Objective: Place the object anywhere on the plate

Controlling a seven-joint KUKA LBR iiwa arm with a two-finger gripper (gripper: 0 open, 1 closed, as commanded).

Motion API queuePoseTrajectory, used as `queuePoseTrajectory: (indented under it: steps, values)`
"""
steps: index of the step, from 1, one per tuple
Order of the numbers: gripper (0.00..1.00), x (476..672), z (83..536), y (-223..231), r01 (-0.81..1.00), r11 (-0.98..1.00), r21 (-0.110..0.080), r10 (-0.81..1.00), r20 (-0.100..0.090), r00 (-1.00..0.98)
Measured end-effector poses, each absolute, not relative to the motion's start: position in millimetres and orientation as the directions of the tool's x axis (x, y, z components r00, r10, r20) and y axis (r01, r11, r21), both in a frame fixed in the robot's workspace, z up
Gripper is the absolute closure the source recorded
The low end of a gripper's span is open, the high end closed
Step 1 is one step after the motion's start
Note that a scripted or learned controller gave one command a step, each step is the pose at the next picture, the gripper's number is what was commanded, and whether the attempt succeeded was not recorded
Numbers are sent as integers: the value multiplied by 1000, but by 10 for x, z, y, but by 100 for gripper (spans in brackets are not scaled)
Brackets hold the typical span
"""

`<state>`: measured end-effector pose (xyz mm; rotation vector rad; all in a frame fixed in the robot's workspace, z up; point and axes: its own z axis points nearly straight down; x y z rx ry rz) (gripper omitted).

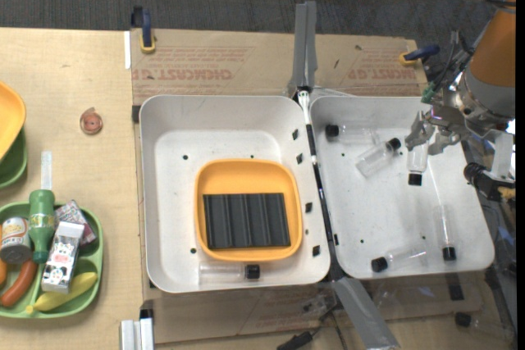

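Down at the near edge of the left bin (pixel 156 201) a small black-capped vial (pixel 234 273) lies against the rim, just below the plate (pixel 246 176), and that plate is where I'm headed: orange, squarish with rounded corners, smooth and glossy by the look of it, with a dark ribbed slab (pixel 248 221) covering most of its middle. My gripper (pixel 428 135) hangs over the far right part of the right bin (pixel 402 258), and from up here I can't tell how my jaws stand, nor whether anything sits between them. Around me the pickings are slippery ones: clear little tubes with black caps, one (pixel 377 156) tilted just left of my gripper, one (pixel 447 234) lying along the right edge, one (pixel 399 258) near the front edge. They're round, see-through, likely to roll, so I judge the best grab is square across the barrel, straight down, closing gently. Then carry it over the divider between the bins and let go low over the plate, ideally on the ribbed slab, where the grooves should stop it rolling off.
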<state>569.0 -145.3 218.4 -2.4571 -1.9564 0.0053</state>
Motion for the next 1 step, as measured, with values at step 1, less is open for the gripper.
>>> queuePoseTrajectory:
  steps: [1]
  values:
    - [100, 5446, 2784, -2031, 992, -129, -1, 992, -2, 129]
